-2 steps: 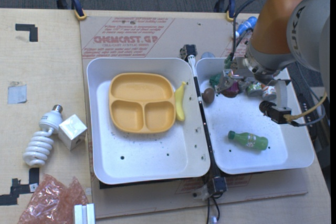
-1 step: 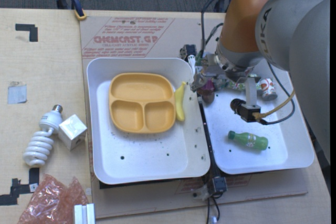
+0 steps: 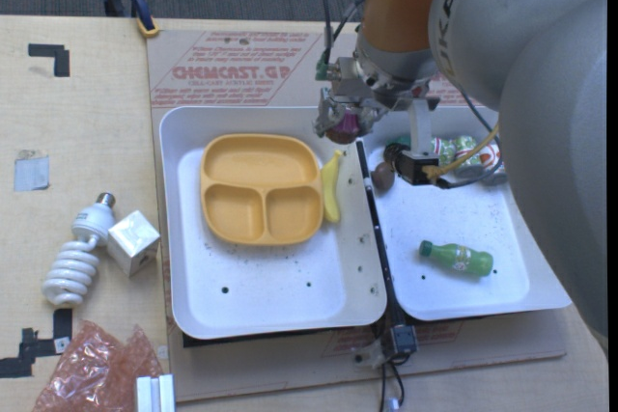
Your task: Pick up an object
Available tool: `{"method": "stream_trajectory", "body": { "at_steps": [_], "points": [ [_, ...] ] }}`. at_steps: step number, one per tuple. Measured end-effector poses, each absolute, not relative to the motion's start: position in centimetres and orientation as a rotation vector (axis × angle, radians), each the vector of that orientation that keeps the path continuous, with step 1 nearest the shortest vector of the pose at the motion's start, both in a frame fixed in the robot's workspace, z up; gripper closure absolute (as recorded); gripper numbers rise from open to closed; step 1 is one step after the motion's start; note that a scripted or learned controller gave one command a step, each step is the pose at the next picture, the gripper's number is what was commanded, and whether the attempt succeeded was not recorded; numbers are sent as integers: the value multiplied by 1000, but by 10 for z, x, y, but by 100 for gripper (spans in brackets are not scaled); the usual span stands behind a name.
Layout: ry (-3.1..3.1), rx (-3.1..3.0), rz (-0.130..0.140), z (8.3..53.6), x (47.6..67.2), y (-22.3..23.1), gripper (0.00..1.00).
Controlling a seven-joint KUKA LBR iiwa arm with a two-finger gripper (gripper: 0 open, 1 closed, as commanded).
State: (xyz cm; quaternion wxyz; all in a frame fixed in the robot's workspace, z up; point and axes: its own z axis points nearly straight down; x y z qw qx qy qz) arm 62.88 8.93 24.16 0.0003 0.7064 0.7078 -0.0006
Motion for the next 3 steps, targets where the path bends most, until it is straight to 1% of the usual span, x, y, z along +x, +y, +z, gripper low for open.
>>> {"method": "stream_trajectory", "body": {
  "at_steps": [1,2,3],
  "points": [
    [2224,2219,-4,206,619,150,100],
    [2221,2220,-2,291,642,66,100],
    [2222,2220,-3,299,596,73,100]
  ]
}}
